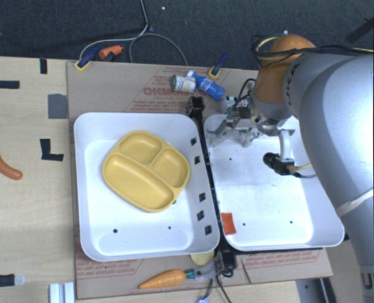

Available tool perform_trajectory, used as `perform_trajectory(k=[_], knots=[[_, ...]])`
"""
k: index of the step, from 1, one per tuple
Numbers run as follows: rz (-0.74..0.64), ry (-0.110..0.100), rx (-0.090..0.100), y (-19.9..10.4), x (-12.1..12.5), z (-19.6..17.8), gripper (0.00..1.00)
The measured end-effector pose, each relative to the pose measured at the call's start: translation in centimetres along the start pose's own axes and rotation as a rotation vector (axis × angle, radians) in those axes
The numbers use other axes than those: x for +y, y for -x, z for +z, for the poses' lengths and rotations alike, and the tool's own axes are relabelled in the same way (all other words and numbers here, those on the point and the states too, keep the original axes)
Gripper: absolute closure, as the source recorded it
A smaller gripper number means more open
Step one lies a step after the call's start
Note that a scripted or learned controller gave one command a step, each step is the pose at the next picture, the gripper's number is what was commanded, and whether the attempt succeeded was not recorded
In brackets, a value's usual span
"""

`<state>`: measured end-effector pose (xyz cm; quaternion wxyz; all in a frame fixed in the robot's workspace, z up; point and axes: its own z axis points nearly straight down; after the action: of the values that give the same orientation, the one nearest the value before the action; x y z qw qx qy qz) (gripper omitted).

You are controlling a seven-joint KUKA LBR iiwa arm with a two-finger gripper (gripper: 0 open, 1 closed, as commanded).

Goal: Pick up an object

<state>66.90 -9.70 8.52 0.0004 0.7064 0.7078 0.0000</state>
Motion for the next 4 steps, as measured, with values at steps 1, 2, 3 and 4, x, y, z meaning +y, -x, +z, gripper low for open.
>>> perform_trajectory(k=[1, 2, 3, 4], knots=[[0.007, 0.008, -0.005, 8.3, 0.0, -9.3, 0.0], [0.0, -0.011, 0.003, 2.4, -5.0, -0.4, 0.0], [-0.001, 0.0, 0.0, 0.1, -1.2, 0.0, 0.0], [0.0, 0.002, 0.002, 2.3, 0.0, -0.1, 0.0]])
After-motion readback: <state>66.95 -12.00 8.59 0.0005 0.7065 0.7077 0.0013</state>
